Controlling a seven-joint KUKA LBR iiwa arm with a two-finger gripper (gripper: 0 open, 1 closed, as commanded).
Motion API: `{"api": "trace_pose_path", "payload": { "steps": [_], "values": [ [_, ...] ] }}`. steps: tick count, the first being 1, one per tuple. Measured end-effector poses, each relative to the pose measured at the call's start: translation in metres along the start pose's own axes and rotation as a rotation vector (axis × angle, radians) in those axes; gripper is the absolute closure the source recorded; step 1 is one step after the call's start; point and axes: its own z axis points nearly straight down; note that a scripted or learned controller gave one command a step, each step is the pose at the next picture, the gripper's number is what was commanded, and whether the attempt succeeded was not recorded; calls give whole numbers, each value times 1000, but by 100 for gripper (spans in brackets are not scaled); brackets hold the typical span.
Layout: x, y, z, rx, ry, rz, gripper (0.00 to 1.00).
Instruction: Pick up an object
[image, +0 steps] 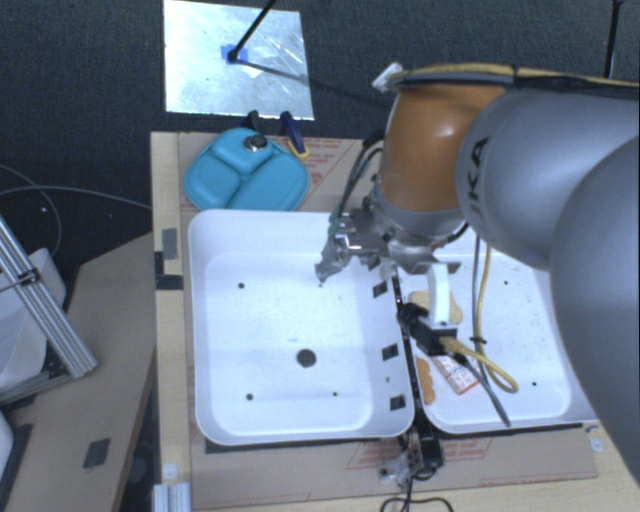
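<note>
Objects for picking lie in the right bin (522, 325), to the arm side of the gripper (326, 264) and nearer the camera. They are a tan flat piece (438, 304), a red-and-white packet (456, 376), a yellow looped cord (492, 366) and a thin dark rod (498, 402). The packet and the cord touch or overlap; the exact contact cannot be told.

The gripper hangs over the far inner part of the left bin (214, 400), close to the wall shared by the two bins. Nothing is seen in its grasp. Whether it is released or clenched cannot be told.

The white floor of the left bin, below and beyond the gripper, carries small dark dots and one larger dark round mark (306, 358).

Both bins rest on a cardboard sheet (330, 155). On this sheet, past the gripper toward the far edge, sits a blue moulded container (246, 172). Further out lies a reflective silver panel (236, 56) on a dark floor (80, 100). Well off to the side away from the arm stand a tan table (110, 330) and an aluminium frame rail (42, 312).
</note>
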Motion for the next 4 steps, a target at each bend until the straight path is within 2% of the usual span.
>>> {"api": "trace_pose_path", "payload": {
  "steps": [1,2,3,4],
  "values": [
    [34,85,-156,-20,0,3,0],
    [32,82,-157,-2,-4,0,100],
    [25,41,-128,7,-5,13,100],
    [107,26,-78,7,-3,1,100]
  ]
}}
